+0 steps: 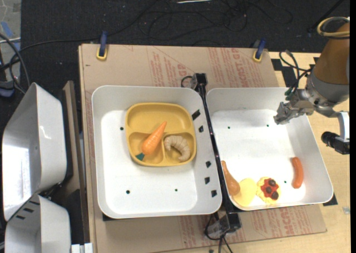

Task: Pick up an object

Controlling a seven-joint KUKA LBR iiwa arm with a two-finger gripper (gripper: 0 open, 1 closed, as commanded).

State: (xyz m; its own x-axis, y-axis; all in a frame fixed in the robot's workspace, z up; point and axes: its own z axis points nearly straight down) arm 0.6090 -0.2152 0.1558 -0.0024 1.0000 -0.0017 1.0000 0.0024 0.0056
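My gripper point(282, 115) hangs over the far right part of the right bin point(261, 135), pointing left, with nothing between its fingers. An orange sausage point(298, 172) lies near the bin's right wall. Along the near edge lie a brown drumstick-shaped piece point(230, 178) and a yellow piece topped with red berries point(266, 189). In the left bin point(111, 135) a yellow divided plate point(139, 118) holds an orange carrot point(154, 138) and a pale shrimp point(178, 147).
A black divider with clips point(204, 129) runs between the two bins. The bins sit on a cardboard sheet point(161, 65) held by yellow clamps point(102, 53). Cables lie beyond the bench, and white containers point(30, 140) stand at the left.
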